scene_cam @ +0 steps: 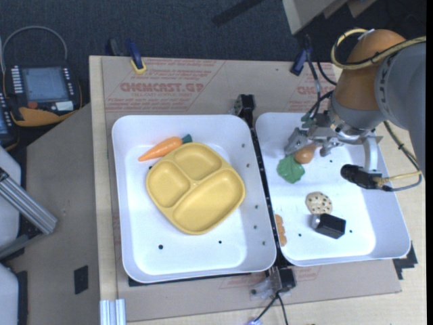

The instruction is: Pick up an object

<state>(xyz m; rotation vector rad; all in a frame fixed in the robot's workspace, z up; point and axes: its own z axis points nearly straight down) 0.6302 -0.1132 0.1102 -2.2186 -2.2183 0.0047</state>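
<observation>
My gripper [308, 146] hangs low over the back left part of the right bin [385, 246]. Its fingers [293, 142] stand apart, so it is open. A small orange-brown rounded object [305, 156] lies just beneath and between them; I cannot tell whether they touch it. A green leafy piece [291, 170] sits right against that object on its near left side. Further forward in the same bin lie a speckled tan cookie [318, 202] and a black block [330, 226].
The left bin [128, 181] bears a yellow divided plate [196, 188] with an orange carrot [161, 148] behind it. A small orange item [279, 229] lies at the right bin's left wall. The arm reaches in from the right.
</observation>
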